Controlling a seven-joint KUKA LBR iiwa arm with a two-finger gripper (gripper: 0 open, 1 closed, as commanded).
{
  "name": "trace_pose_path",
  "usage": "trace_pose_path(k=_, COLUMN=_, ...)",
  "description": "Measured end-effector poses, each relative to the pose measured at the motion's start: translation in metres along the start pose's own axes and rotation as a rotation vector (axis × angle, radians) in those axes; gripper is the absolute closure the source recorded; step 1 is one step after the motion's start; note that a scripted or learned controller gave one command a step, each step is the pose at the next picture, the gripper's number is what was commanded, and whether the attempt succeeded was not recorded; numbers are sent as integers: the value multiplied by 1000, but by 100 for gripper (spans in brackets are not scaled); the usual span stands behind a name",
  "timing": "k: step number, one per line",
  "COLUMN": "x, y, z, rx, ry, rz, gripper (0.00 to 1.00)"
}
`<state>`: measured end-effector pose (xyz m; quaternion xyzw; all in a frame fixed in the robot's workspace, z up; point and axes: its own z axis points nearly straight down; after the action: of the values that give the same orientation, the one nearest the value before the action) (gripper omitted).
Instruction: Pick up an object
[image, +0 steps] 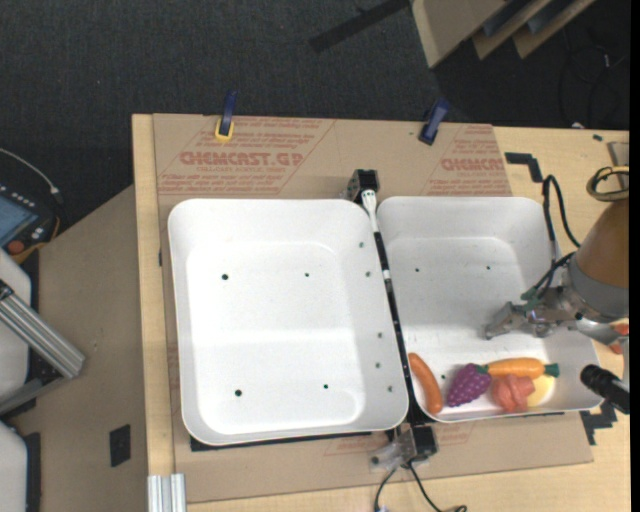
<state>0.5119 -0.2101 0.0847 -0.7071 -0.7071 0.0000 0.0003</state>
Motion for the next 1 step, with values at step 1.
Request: trace_pose_path(k=1, x=0, y=0, z=0, rx=0, ry=0, rz=0, gripper=0)
